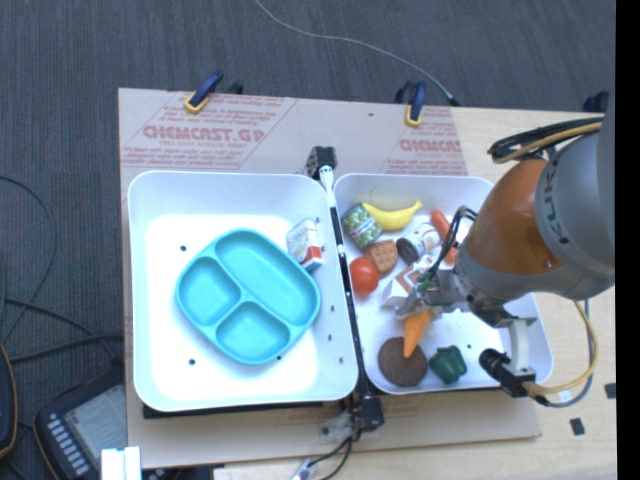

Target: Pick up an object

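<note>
Two shallow white bins side by side on a cardboard-covered bench; left bin [150,268] bearing a blue three-compartment tray [248,295], with a small red-and-white carton [306,242] at the tray's 1 o'clock, just beside its rim.

Right bin [470,183] crowded with toy food: yellow banana [391,213] toward 12 o'clock; green-labelled can [361,225] just at the banana's 8 o'clock; brown cracker-like piece [384,256] below the can; red tomato [364,276] at the cracker's 7 o'clock, near the bin's left wall; small dark cylinder [407,249] at the cracker's 2 o'clock; brown round cookie-like disc [402,362] at 6 o'clock; green pepper [448,364] just at the disc's 3 o'clock.

Grey arm with orange band [505,233] entering from 3 o'clock, reaching over the bin's middle; gripper [425,293] low among the items; orange carrot [414,332] directly at its 6 o'clock, tip toward the disc, top end touching or right under the gripper; cannot tell whether closed on it or open.
</note>
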Robot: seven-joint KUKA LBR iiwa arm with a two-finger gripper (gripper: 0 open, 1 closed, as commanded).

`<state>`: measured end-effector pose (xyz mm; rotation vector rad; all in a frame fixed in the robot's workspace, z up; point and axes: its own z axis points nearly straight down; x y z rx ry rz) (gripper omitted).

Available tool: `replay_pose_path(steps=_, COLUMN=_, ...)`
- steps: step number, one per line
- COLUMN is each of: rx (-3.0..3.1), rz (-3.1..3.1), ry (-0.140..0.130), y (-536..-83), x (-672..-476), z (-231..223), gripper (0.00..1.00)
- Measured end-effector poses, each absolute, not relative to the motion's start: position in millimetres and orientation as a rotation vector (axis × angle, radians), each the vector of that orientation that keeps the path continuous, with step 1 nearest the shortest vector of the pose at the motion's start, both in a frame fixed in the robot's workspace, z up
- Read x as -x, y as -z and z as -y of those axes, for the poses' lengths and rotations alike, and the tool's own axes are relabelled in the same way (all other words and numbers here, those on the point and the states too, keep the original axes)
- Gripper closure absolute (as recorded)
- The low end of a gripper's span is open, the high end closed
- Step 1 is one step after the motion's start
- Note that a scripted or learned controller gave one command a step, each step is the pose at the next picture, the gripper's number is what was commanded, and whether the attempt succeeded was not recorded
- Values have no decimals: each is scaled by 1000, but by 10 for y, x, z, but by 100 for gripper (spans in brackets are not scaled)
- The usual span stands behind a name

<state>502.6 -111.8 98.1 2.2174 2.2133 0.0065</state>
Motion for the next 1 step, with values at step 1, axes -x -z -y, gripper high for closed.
replay_pose_path(steps=1, rx=-2220, rz=-2223, ry=0, y=-1845, x=-5326, z=424, gripper=100)
